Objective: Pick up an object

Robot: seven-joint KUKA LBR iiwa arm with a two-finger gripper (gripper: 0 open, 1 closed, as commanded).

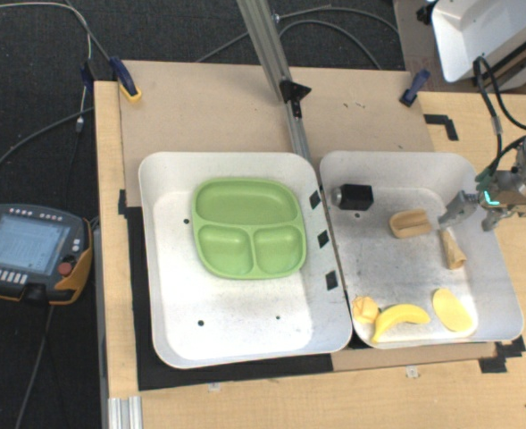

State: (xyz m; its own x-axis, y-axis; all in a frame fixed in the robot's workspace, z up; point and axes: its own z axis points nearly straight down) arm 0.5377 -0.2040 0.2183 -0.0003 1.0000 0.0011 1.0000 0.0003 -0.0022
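The right bin [396, 164] holds several items. A tan block [410, 224] lies in its middle and a small tan stick [455, 250] to the right of that. A yellow banana [401, 318], a yellow disc [453, 311] and a small yellow chunk [364, 309] sit along the front edge, and a black block [355, 196] at the back left. My gripper [471, 215] hangs over the bin's right side, just above the tan stick and right of the tan block. Its fingers are spread, with nothing between them.
In the left bin [169, 329] sits a green divided plate [247, 227]. A slanted metal pole [271, 43] comes down to the gap between the bins. Blue clamps [124, 79] grip the bench's back corners. A teach pendant [30, 253] lies off the bench, left.
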